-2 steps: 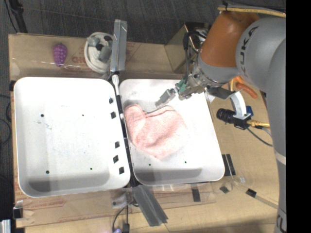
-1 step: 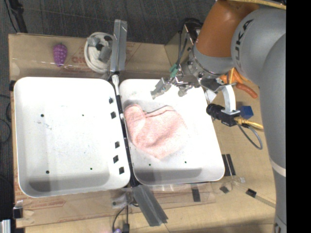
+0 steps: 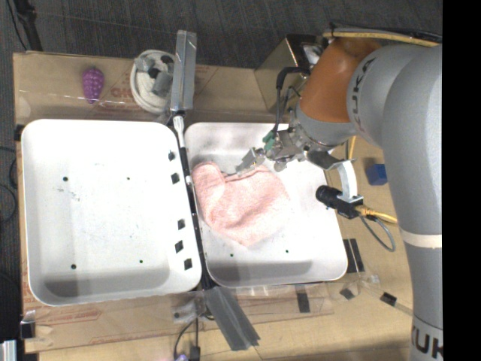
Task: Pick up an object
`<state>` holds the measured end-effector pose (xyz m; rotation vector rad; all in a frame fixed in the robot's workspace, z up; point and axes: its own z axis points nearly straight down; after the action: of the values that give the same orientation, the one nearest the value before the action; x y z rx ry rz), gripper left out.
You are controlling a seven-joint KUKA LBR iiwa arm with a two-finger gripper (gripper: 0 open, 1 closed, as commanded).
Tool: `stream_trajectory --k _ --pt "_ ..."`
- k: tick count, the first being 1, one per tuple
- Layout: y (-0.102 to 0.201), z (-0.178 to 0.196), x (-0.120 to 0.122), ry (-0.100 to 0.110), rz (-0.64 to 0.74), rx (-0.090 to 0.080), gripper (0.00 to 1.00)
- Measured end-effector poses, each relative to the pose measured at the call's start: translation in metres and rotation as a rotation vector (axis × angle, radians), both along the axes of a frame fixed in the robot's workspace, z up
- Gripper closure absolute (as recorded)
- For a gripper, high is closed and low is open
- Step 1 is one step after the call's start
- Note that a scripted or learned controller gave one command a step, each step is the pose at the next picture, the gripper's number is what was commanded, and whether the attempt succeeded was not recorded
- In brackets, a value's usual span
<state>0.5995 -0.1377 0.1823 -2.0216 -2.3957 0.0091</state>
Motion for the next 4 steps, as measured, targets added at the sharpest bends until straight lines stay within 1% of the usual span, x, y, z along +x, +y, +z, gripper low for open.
stream_trajectory --k 1,2,3,4 --pt "-0.0562 -0.0920 0.0064 -0.006 0.104 0.001 0.00" --pt "-0.0559 -0.0844 0.0066 -0.002 0.108 0.003 1.00" --pt "-0.0560 -0.0843 0.0067 -0.002 0.108 0.002 0.00" --pt "-0.0517 -0.0915 -0.0025 -0.006 0.075 0.001 0.00"
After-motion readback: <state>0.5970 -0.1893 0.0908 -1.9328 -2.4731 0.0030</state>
